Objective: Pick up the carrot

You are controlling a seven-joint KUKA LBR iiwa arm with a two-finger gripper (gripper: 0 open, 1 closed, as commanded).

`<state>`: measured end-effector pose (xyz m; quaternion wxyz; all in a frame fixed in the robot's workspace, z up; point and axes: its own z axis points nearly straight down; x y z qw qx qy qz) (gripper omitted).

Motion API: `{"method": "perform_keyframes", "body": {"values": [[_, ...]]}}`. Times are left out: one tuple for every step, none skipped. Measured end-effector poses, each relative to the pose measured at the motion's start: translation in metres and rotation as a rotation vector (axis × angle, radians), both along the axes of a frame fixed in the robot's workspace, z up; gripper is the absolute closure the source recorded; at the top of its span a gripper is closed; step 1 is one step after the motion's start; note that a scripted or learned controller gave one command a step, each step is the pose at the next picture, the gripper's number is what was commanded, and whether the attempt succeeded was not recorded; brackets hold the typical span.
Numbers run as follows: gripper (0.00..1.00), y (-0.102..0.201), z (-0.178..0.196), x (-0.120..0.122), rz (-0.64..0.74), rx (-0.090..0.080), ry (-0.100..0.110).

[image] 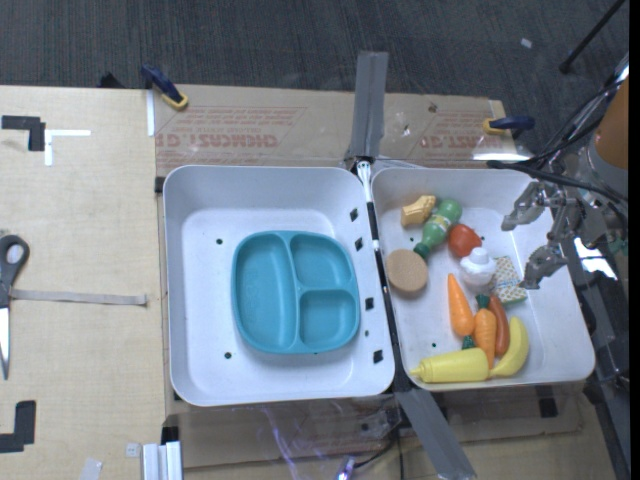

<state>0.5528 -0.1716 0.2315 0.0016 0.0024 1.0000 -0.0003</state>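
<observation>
Two fingers of the end effector (spread) hover near the carrot.

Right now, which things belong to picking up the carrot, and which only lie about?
For the job:
carrot
gripper
right bin

Lying about:
teal plate
banana
tomato
yellow bottle
scissors

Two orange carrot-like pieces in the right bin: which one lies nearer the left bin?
The longer carrot, lying alone with its tip pointing up toward the white piece. The other carrot sits further right, against the banana.
</observation>
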Motion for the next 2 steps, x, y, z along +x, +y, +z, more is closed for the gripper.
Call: {"method": "perform_keyframes", "body": {"values": [[0.0, 0.055, -0.139, -0.017, -0.049, 0.0, -0.001], [1.0, 0.056, -0.128, -0.014, -0.045, -0.001, -0.007]]}}
